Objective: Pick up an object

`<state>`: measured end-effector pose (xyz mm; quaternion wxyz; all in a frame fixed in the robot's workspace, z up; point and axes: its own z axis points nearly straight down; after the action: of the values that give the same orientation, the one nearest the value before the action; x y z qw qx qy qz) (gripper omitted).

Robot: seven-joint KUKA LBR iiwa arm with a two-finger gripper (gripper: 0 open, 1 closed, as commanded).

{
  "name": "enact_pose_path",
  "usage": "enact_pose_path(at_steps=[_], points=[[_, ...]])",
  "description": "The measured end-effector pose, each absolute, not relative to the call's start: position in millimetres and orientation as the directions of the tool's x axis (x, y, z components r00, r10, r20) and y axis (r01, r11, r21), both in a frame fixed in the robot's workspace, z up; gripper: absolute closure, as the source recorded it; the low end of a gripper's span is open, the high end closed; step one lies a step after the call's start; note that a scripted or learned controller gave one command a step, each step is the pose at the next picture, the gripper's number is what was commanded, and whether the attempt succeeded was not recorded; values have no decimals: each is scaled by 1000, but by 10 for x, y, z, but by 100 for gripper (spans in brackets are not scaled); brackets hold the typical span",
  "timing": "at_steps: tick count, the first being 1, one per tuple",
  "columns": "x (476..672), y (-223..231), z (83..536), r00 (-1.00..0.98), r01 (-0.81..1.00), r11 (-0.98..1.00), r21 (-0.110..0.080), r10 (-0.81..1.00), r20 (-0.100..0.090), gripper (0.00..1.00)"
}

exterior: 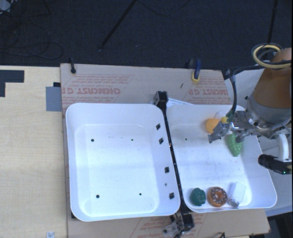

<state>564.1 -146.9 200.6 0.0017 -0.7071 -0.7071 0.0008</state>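
Progress: nothing seen lifted; judged early, with the grasp itself left to do.
Pincer [225, 132]: low over the right bin [196, 182]; whether it is apart or together cannot be told.
Orange object [212, 125]: just to the pincer's left, touching or nearly so; roundish, no clear long axis.
Green object [233, 145]: just below and right of the pincer; long axis runs roughly toward and away from the camera, slightly slanted.
Teal lump [198, 196], doughnut [217, 196], white piece [237, 192]: well apart, at the bin's near edge.
Left bin [77, 148]: far to the pincer's left.
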Motion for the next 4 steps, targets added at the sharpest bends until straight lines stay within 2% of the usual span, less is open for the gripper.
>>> enact_pose_path(at_steps=[1, 2, 3, 4], points=[[6038, -1685, 1306, -2, 1000, 2, -2, 1000, -1, 0], [6020, -1691, 1432, 1, 1000, -1, -3, 1000, 0, 100], [6019, -1693, 1429, 2, 1000, -2, -4, 1000, 0, 0], [6453, -1946, 905, -4, 1000, 4, 0, 1000, -1, 0]])
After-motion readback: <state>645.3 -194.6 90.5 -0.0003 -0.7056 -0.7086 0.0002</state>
